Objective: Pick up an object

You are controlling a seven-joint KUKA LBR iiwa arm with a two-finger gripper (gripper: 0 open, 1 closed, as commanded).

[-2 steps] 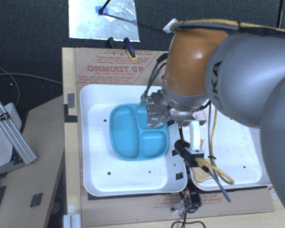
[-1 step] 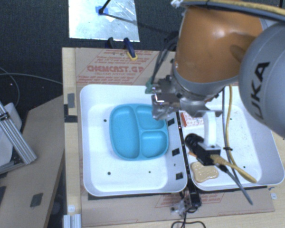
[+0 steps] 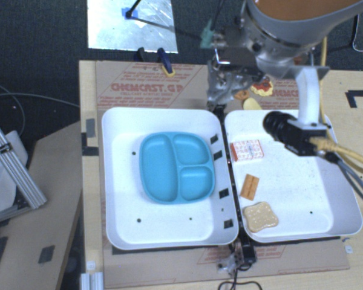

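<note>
Toast [image 3: 261, 217] lies in right bin [image 3: 345, 213], well below pincer [image 3: 221, 95].

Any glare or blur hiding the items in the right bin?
Camera view: right white bin evenly lit, toast-shaped piece, orange cracker and patterned red-white block sharp; the grey-and-orange arm looms blurred; glare on the foil sheet.

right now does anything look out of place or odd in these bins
Mostly tidy. One oddity: a pale yellow food piece sits on the back rim of the right white bin, and a red-and-tan item lies beyond it on the cardboard, outside both bins.
</note>
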